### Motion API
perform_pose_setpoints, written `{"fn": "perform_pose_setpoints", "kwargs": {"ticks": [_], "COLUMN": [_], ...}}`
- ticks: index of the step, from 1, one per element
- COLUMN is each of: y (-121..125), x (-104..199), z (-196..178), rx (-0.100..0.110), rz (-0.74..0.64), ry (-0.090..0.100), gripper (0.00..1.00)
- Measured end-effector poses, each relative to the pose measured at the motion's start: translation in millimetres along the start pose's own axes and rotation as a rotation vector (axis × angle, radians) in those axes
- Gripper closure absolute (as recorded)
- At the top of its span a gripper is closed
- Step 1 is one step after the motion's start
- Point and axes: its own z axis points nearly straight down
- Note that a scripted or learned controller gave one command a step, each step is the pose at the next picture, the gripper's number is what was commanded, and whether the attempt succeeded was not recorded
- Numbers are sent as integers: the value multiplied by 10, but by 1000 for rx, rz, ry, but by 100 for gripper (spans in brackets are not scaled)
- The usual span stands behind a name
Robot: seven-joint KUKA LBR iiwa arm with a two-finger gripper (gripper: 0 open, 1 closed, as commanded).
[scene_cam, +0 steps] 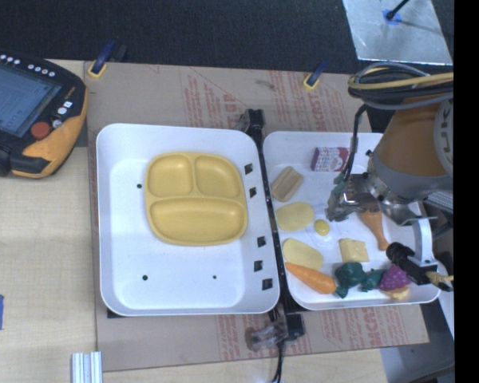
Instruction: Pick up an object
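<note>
You have two white bins side by side. The left bin holds a yellow divided plate. The right bin holds toy food: a pink carton, a tan bread piece, two pale yellow pieces, a small yellow ball, a cheese wedge, a carrot, broccoli and grapes. The gripper sits low over the right bin's middle, beside the ball; you cannot tell its finger spread or whether it grips anything. The arm covers the bin's right side and part of an orange piece.
</note>
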Motion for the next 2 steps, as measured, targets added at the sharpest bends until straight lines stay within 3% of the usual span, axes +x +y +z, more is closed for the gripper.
{"fn": "perform_pose_setpoints", "kwargs": {"ticks": [1,2], "y": [-29,184], "x": [-31,-322], "z": [34,819], "rx": [8,11], "rz": [4,7], "ry": [0,0], "gripper": [0,0]}}
